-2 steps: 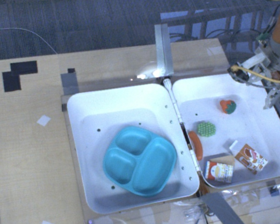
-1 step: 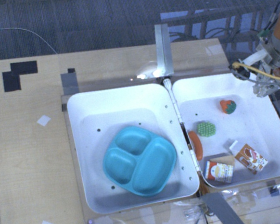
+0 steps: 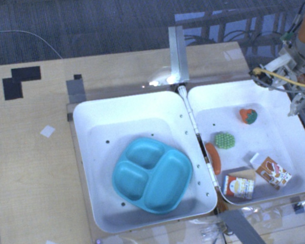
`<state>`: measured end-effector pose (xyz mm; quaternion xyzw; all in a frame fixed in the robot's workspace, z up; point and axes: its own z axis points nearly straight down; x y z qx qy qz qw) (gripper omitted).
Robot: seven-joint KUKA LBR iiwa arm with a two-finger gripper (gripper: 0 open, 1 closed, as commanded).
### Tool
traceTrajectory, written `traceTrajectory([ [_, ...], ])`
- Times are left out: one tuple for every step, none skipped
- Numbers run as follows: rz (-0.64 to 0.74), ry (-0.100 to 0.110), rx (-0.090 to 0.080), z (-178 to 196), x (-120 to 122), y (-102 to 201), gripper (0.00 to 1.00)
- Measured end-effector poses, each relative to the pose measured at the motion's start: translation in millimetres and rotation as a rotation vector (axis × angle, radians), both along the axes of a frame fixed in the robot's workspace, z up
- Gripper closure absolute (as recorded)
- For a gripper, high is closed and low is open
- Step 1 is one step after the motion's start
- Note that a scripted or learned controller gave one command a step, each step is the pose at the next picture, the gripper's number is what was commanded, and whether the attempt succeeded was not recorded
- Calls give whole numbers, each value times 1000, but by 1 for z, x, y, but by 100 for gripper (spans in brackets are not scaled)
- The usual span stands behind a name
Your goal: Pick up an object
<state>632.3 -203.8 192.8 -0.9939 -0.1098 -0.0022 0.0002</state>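
The right bin (image 3: 302, 141) holds several small items. A red and green strawberry-like toy (image 3: 248, 115) lies toward the back, and a green bumpy ball (image 3: 224, 140) sits nearer the middle. An orange carrot-shaped piece (image 3: 214, 158) rests against the divider. Along the front lie a small red and yellow carton (image 3: 240, 186) and a brown and white carton (image 3: 273, 172). My gripper (image 3: 300, 102) hangs over the bin's far right rim, right of the strawberry toy and apart from every item, with yellow cabling at the wrist.
The left bin (image 3: 97, 156) holds a blue divided plate (image 3: 152, 174). A metal post (image 3: 178, 51) stands behind the seam between the bins. Black tape marks lie on the wooden bench at the left.
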Motion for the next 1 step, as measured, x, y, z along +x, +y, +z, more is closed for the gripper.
traceTrajectory([
  [0,0,0,0,0,0,0],
])
